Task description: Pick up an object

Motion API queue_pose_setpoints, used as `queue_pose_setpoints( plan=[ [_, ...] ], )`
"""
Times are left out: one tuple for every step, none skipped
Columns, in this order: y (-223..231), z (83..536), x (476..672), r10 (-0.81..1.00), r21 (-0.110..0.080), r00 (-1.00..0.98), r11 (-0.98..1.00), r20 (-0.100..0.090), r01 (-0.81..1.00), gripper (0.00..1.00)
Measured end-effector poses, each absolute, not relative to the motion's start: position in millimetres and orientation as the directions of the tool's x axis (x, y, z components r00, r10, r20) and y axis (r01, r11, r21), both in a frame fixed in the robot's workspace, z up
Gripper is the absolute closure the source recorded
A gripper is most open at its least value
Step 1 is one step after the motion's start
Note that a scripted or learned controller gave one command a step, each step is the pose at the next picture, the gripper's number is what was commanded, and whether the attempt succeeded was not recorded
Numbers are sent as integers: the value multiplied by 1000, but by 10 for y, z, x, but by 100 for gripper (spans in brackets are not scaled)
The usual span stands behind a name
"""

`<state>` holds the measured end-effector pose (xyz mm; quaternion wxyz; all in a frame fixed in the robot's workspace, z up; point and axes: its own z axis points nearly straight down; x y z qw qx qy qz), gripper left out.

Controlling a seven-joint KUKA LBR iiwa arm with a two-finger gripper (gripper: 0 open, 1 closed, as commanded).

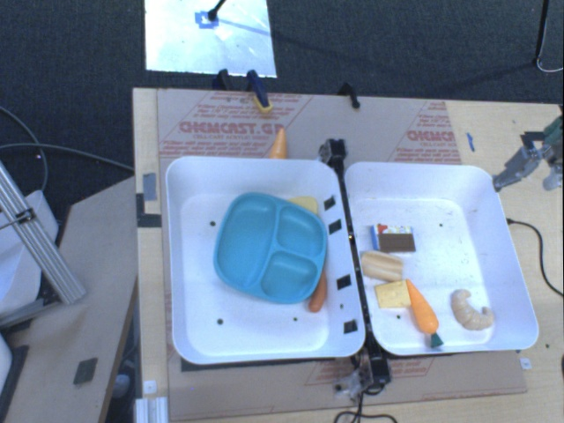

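The right bin [441, 188] holds a brown bar with a red, white and blue end [396, 239], a pale bread roll [382, 265], a yellow cheese slice [392, 294], a toy carrot [423, 311] and a curled beige shrimp [471, 311]. In the left bin [194, 236] a blue divided plate [270, 247] lies over a yellow piece [305, 204] and an orange carrot [317, 296]. My gripper [527, 181] hangs beyond the right bin's far right corner, partly cut off by the frame edge. Its fingers stand apart with nothing between them.
A third orange carrot [278, 144] lies on the cardboard just behind the left bin. Clamps [256, 86] sit at the bench's far edge below a shiny metal sheet [207, 25]. An aluminium frame [35, 236] stands at the left.
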<state>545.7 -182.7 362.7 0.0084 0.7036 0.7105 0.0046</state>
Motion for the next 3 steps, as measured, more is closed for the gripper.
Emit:
queue_pose_setpoints(
  plan=[
    [-1442, 5453, 5654, 1000, 22, -9, 9, -5, 1000, 0],
    [-1425, 3883, 5265, 1000, -14, 0, 0, 4, 1000, 0],
    [-1531, 2719, 4835, 1000, -12, 2, -2, 3, 1000, 0]
  ],
)
